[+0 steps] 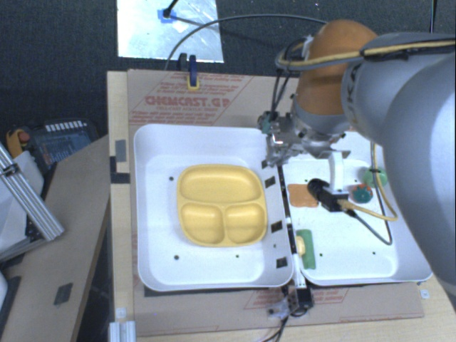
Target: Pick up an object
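A yellow plate (219,204) with three rounded compartments is seen lying flat in the middle of the left bin (155,155). In the right bin (356,256) a flat brown piece (302,196), a green block (307,249) and a small teal thing (363,193) are scattered. The gripper (278,144) is held above the bins' shared wall; whether it is spread or closed cannot be told.

Pale yellow sectioned tray (219,205) in the left white bin (153,212), green block (308,251) at the near left edge of the right white bin (356,256), brown flat piece (302,197), teal round thing (363,194), grey arm (406,98) with orange band (335,63), tan cardboard (214,98) with red lettering.
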Available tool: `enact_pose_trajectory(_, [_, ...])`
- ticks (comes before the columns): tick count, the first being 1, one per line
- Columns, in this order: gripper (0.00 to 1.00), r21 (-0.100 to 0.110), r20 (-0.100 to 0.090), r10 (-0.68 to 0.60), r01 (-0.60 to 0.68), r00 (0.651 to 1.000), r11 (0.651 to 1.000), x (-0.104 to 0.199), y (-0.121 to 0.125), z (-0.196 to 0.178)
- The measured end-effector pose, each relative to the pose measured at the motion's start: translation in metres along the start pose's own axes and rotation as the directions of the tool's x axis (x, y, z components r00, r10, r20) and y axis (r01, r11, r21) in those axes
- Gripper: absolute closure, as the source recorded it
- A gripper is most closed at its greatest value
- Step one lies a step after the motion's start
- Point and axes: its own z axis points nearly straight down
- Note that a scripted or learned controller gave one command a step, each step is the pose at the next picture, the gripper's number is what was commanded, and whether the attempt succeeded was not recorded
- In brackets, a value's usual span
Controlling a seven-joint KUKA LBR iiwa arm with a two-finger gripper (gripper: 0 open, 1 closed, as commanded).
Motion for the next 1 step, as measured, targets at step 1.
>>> enact_pose_trajectory(1, [1.00,-0.001,-0.001,0.000,0.000,1.000,1.000,0.0528,0.0119,-0.0102])
